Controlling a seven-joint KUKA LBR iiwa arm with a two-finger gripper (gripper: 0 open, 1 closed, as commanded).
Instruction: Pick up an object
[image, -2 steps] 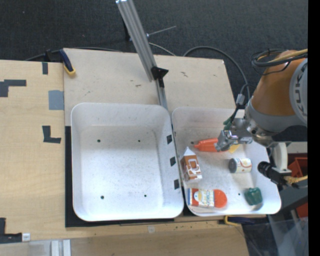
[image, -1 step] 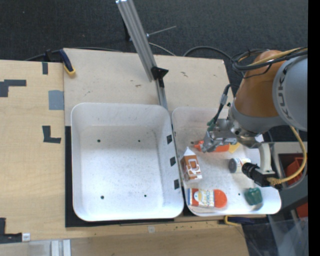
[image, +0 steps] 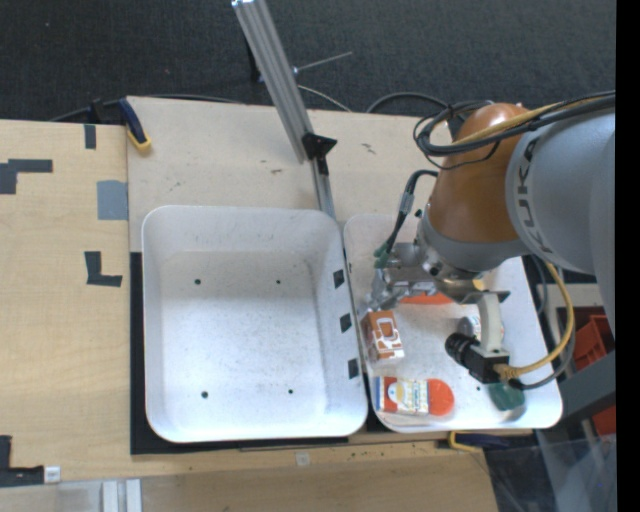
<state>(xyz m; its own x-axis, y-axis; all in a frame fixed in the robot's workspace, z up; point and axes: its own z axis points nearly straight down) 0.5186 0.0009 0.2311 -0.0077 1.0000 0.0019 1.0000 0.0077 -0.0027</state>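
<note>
While the grey arm (image: 565, 190), orange band (image: 470, 195) and all, is stretched in from the right, the claw (image: 386, 292) is parked low over the right bin (image: 522, 302), close to that bin's left wall. Whether the claw is spread or pressed together can't be told from this angle, since it's looked at from above and mostly hidden by the wrist. Nothing can be seen pinched in it.

Just below the claw, an orange-and-white packet (image: 383, 336) is lying flat on the bin floor, near the left wall. It looks very close to the claw tip, but contact can't be confirmed. A red-and-white pouch (image: 415, 397) is found further towards the near edge, just beside the packet. A small green object (image: 506, 396) is tucked in the near right corner, well apart from both. A sliver of something orange (image: 432, 297) is glimpsed under the wrist, too hidden to be named.

The left bin (image: 240, 330) is set right against the right one on the wooden counter (image: 60, 330). A slanted aluminium rail (image: 283, 80) is mounted behind the bins, and a blue-and-yellow clamp (image: 134, 124) is fixed at the counter's far edge.
</note>
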